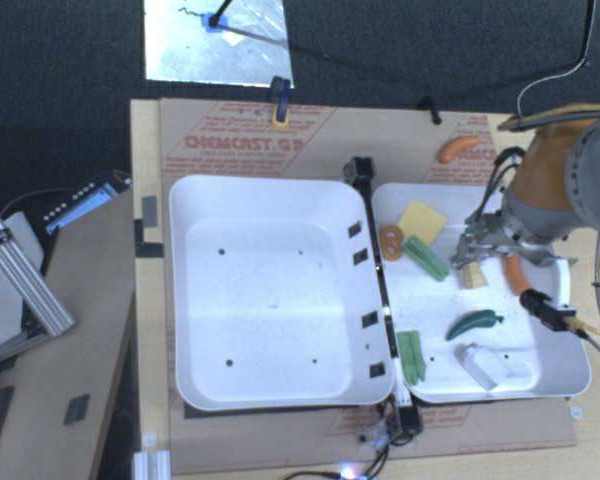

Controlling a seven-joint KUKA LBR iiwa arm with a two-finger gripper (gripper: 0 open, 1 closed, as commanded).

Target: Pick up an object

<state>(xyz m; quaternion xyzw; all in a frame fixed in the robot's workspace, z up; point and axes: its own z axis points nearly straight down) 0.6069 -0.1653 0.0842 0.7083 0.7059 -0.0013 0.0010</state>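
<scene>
- camera view looks down on the bench (310, 133), which carries two shallow white bins side by side, with the arm reaching in from the right edge.
- the end effector (472, 251) hangs low over the right bin (570, 373), near its far right part; whether it is open or closed cannot be told from this angle, and nothing is visibly held.
- the small tan block (475, 276) lies just beneath and beside the end effector, so it looks like the likely target; it seems light and stiff, probably best taken across its short sides.
- the right bin also holds a yellow square piece (421, 220) near its far edge, a brown ring (391, 240) by the left wall, a light green stick (426, 259) between them, an orange sausage shape (517, 271) just right of the block, a dark green pepper shape (474, 322) toward the middle, a green ridged piece (411, 355) at the near left corner, and a white piece (480, 364) near the near edge.
- these look like small plastic toys: light, smooth, apt to slip or roll if pinched off centre.
- the left bin (195, 208) shows only its bare white floor.
- another orange sausage (458, 149) lies on the bench beyond the right bin's far edge.
</scene>
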